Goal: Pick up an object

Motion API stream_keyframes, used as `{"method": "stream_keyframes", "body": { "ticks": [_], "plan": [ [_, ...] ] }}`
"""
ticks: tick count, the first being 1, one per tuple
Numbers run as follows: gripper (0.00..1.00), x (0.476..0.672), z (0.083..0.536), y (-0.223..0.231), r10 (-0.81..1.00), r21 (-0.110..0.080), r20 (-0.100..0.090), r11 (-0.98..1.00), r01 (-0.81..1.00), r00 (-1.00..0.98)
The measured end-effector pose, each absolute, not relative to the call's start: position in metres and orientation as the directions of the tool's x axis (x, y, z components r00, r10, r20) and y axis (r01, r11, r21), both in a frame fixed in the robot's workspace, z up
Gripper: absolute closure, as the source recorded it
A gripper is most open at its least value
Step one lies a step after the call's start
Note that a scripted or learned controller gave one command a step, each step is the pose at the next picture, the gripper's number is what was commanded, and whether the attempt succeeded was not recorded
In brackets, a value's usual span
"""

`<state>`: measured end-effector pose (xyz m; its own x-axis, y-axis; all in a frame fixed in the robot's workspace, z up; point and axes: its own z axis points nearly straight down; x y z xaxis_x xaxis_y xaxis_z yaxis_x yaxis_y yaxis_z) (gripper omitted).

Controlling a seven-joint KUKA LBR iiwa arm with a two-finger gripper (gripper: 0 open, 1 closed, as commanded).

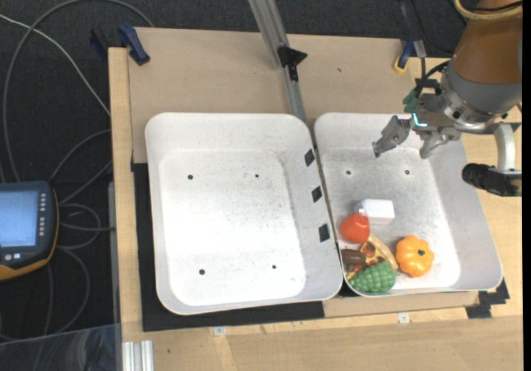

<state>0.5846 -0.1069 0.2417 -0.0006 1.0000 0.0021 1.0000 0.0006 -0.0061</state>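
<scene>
My gripper (409, 140) hangs over the back part of the right bin (465, 195), its two fingers spread open with nothing between them. Well below it, at the bin's front, lie a white block (378, 211), a red tomato (355, 228), an orange pepper (414, 255), a green bumpy vegetable (375, 280) and a brown and yellow piece (365, 256). All of these rest on the bin floor, apart from the gripper.
The left bin (166, 153) lies beside the right one. A metal post (264, 4) slants up from the bench between the bins. A handheld pendant (25, 224) lies off the bench at the left, and blue clamps (133, 44) grip the back edge.
</scene>
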Motion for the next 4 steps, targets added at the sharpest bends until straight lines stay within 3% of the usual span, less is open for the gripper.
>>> {"method": "stream_keyframes", "body": {
  "ticks": [1, 4],
  "plan": [
    [0.0, 0.585, 0.244, -0.107, 1.0, -0.002, 0.002, 0.0, 1.0, 0.0],
    [0.0, 0.575, 0.092, -0.086, 1.0, -0.009, 0.003, 0.0, 1.0, 0.0]
  ]
}}
